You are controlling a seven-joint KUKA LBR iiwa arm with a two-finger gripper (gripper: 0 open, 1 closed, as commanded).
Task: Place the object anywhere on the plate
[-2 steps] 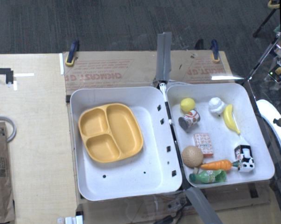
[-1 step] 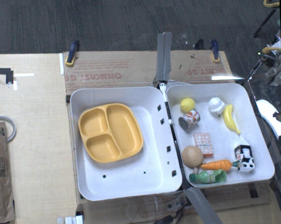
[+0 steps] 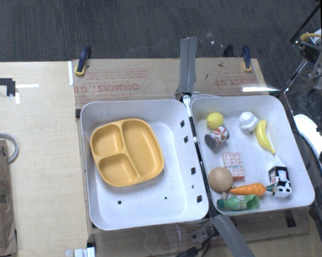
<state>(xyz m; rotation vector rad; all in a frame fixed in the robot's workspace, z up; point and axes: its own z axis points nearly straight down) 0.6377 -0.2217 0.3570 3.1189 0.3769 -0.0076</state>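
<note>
White bench bins: yellow plate (image 3: 141, 148) left, toy carrot (image 3: 248, 189) right, seemingly light, rigid, slick, best pinched mid-body; claw's state I cannot tell

A light wooden bench (image 3: 40, 157) carries two shallow white plastic bins, the left bin (image 3: 148, 205) and the right bin (image 3: 295, 162), touching side by side. Beneath their far edges lies a flat brown cardboard sheet (image 3: 132, 78), held by blue clamps (image 3: 84, 59). A brown paper bag (image 3: 1, 201) rests at the bench's left edge.
</note>
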